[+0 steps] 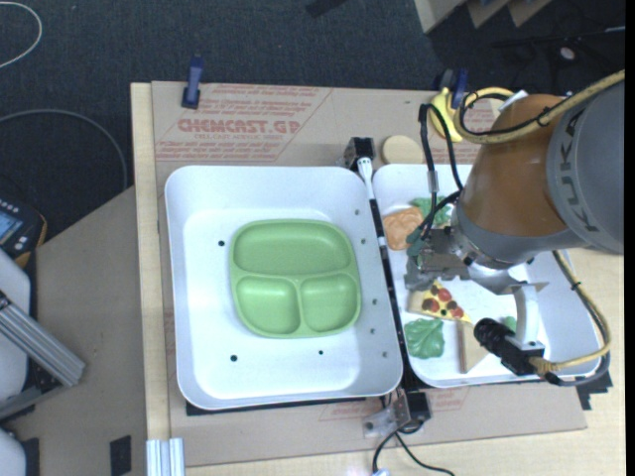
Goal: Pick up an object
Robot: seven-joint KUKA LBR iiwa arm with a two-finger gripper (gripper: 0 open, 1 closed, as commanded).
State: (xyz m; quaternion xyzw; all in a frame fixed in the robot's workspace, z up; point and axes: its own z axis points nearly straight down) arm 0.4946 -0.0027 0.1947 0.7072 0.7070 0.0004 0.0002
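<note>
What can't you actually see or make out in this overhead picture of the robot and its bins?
- Gripper: the arm's wrist covers it; fingers unclear, camera view.
- Right bin: its middle is hidden under the arm.
- Orange toy: partly covered, kind unclear.
- Pizza slice toy: upper end under the gripper.
- Green leaf toy: small, detail blurred.

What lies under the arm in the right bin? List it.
Beside the arm in the right bin: a pizza slice toy, a green leaf toy, an orange piece. Anything directly beneath the arm is covered.

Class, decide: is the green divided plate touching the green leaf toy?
Apart. The camera view shows the green divided plate in the left bin, the green leaf toy in the right bin, rims between them.
</note>
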